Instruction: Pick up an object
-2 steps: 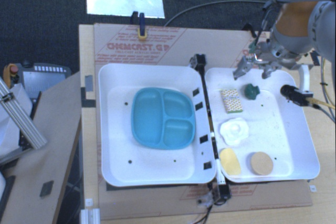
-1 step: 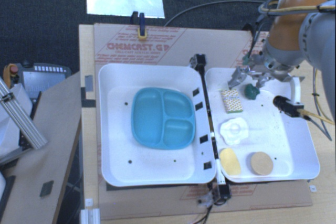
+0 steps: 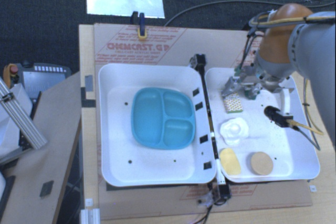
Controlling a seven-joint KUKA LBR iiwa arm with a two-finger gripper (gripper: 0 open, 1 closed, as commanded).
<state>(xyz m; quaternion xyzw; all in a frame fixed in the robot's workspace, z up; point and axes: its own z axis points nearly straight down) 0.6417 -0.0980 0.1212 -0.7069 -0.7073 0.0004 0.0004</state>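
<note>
The gripper [image 3: 239, 86] hangs low over the right bin [image 3: 302, 162], just above a waffle [image 3: 233, 104]; its grip is hard to make out. Below lie a white lump [image 3: 234, 129], yellow piece [image 3: 229, 161] and cookie [image 3: 261, 163].

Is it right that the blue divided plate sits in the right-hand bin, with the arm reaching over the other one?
Not quite. The camera view shows the blue divided plate in the left bin. The arm reaches over the right bin, which holds the small items.
</note>
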